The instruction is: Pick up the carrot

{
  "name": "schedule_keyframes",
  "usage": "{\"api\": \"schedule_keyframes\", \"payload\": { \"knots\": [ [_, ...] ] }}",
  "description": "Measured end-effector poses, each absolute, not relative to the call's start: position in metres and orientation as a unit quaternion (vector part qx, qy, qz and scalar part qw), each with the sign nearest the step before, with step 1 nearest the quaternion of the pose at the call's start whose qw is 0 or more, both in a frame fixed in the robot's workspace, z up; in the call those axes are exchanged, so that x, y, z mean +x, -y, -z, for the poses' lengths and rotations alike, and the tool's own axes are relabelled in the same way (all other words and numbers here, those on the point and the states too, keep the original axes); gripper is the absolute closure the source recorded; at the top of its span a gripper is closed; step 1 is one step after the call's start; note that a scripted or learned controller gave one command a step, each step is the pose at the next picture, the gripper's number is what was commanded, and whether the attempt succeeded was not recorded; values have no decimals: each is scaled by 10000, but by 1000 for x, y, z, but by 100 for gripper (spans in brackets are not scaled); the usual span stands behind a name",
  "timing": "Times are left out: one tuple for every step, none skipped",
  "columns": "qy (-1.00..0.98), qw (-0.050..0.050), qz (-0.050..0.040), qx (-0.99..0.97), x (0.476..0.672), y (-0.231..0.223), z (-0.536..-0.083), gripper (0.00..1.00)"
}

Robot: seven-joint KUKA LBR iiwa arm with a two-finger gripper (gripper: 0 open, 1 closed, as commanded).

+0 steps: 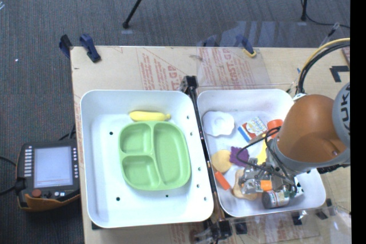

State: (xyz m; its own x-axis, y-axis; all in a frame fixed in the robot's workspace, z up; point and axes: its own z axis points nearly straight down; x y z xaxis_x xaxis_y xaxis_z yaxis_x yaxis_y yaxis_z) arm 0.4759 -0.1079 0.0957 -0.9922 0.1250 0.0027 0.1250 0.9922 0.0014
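The carrot [222, 180] is a small orange stick lying near the left wall of the right bin [251, 97], at its front. My gripper [255, 180] hangs low over the front of that bin, a short way to the right of the carrot, above a tan flat piece [245, 192]. A small orange bit [265, 185] shows by the gripper's body. The arm's orange band [309, 128] covers the right part of the bin.
In the right bin also lie a white item [219, 123], a yellow round item [221, 160], a purple piece [240, 154], a colourful packet [254, 127] and a grey can [274, 199]. The left bin [97, 123] holds a green divided plate [154, 155] and a banana [150, 116].
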Motion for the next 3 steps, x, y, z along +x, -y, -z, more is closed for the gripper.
{"api": "schedule_keyframes", "payload": {
  "knots": [
    [9987,-3,8,505,477,109,-112,100],
    [9987,-2,8,507,477,109,-112,0],
    [9805,15,21,1966,482,97,-86,0]
  ]
}}
